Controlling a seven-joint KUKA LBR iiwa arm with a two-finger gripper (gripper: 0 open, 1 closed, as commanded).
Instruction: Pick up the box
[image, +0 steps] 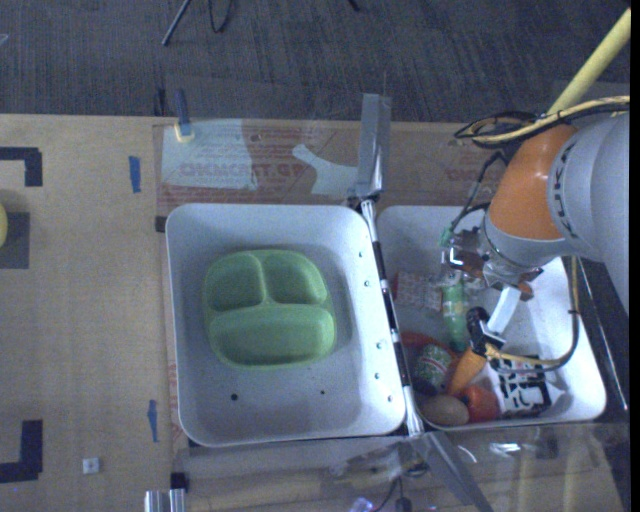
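**Figure.** Bench seen from above, at a slant. We mark the gripper over the far half of the right bin. It sits at the end of the grey arm, whose orange band lies just up and to the view's right of it. From this angle we cannot tell whether the gripper is open or closed.

The box, printed black and white, lies below the gripper and to its view-right. It is well apart from the gripper, by the bin's near wall.

Directly below the gripper in the view, and near it, we find a green bottle; whether the two touch we cannot tell. Just to the gripper's view-left lies a pale packet with red print, close to the wall that faces the left bin.

Farther below the gripper come four more things:
- a red and green can
- a carrot, tilted, between can and box
- a brown round thing at the near wall
- a tomato, just beside the box on its view-left side

Well to the view's left of the gripper, the left bin holds a green plate with three compartments. It lies flat a little above the bin's middle, apart from every wall
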